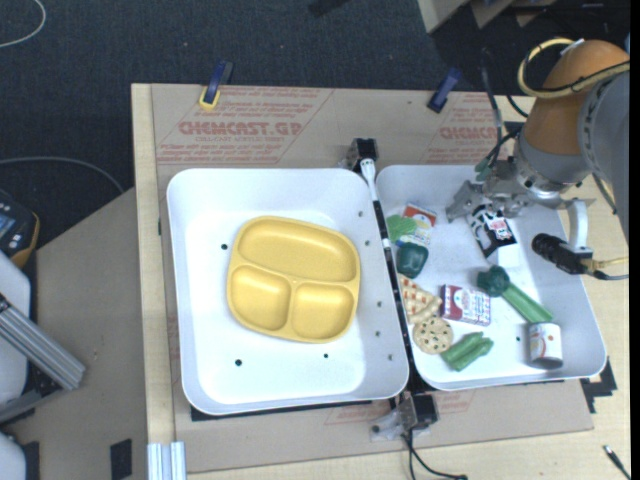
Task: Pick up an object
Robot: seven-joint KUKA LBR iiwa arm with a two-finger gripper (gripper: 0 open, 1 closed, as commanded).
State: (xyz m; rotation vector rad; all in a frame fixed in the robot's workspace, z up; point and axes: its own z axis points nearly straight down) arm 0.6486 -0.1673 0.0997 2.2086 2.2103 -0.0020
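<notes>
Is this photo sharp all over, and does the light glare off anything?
In the camera view, the yellow divided plastic plate shows a soft sheen, and the left white bin is bright but not washed out; the small items in the right white bin look slightly soft, and the gripper is too blurred for detail; shadows are faint.

Overhead, slanted — both bins (pixel 190 268)

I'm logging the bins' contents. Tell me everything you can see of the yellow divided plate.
The yellow divided plate lies flat, open side up, in the left white bin, turned a little against the bin's edges. It looks like smooth matte plastic, a rounded rectangle with three hollows: one long one along its far side, two smaller ones nearer the camera. It rests on the bin floor, apart from the walls.
</notes>
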